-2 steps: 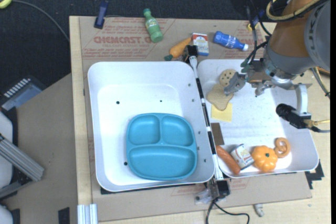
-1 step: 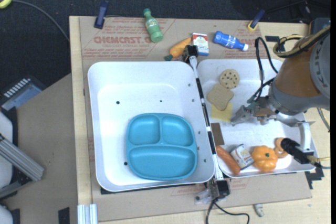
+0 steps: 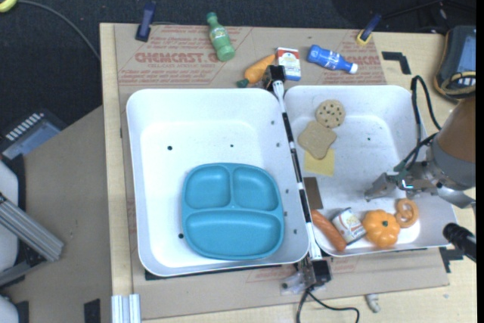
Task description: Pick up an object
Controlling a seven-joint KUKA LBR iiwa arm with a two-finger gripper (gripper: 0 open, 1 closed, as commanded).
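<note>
Pumpkin (image 3: 380, 228) and pretzel (image 3: 406, 212) just below tool (image 3: 393, 185)

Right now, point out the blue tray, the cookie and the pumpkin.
blue tray (image 3: 233, 209), camera view, divider ridge at its middle.
cookie (image 3: 330, 113), camera view, centre of its face.
pumpkin (image 3: 380, 228), camera view, middle of its orange body.

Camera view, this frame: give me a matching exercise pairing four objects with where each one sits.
Things:
1. blue three-compartment plastic tray
2. round brown cookie with dark chips
3. small orange toy pumpkin
4. green plastic bottle

Places:
A. lying on the cardboard beyond the bins
B. near corner of the right bin
C. in the left bin
D. far end of the right bin

Pairs: 1-C, 2-D, 3-B, 4-A
</note>
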